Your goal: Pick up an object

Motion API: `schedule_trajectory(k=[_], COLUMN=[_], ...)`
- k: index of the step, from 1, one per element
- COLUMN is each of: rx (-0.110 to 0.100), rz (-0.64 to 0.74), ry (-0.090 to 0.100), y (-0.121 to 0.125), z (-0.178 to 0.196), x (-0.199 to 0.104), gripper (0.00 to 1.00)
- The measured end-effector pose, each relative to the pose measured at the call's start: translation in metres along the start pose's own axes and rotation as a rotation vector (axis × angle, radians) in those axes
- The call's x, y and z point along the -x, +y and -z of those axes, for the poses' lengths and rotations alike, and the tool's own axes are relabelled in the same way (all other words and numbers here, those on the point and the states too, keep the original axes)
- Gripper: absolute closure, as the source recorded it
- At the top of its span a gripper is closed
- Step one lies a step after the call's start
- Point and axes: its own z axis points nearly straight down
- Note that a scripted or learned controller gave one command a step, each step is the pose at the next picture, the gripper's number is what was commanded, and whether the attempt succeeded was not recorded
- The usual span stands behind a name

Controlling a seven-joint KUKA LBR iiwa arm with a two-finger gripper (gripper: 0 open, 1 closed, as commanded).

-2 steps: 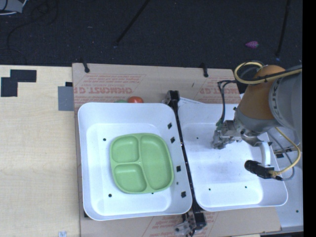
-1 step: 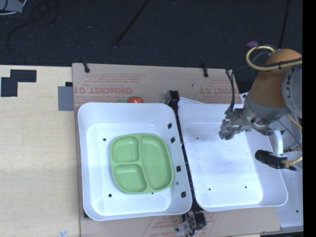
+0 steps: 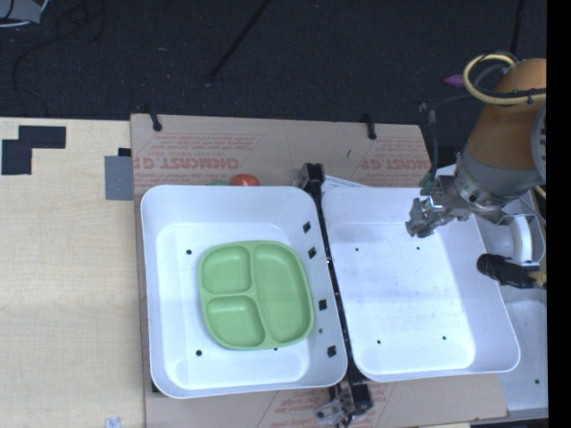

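While the pale wooden bench top [image 3: 62, 266] lies bare at the far left, the left shallow white plastic bin [image 3: 165, 230] holds a light green, rounded-rectangular plastic plate with three compartments [image 3: 256, 294]. This plate lies flat near the bin's middle, its long axis running roughly from upper left to lower right, with the single large compartment on its right side and the two smaller ones on its left. A small orange-red round object [image 3: 244, 181] peeks over that bin's far rim, on the brown cardboard sheet [image 3: 268, 154]. Right of the black divider clips, the right shallow white plastic bin [image 3: 419, 328] shows only its floor. Over its upper right corner hangs the metal two-finger gripper [image 3: 425, 218]; nothing sits between its fingers, but whether they are apart or together I cannot tell.
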Motion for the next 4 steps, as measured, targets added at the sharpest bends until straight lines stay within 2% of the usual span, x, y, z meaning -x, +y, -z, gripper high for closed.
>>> schedule_trajectory(k=[1,3,4], rx=[-0.001,-0.008,-0.007], rz=[0.000,0.002,0.002], ry=[0.000,0.002,0.001], y=[0.001,-0.006,-0.006], z=[0.053,0.016,0.018], x=[0.001,-0.101,-0.159], gripper=[1.00,1.00,1.00])
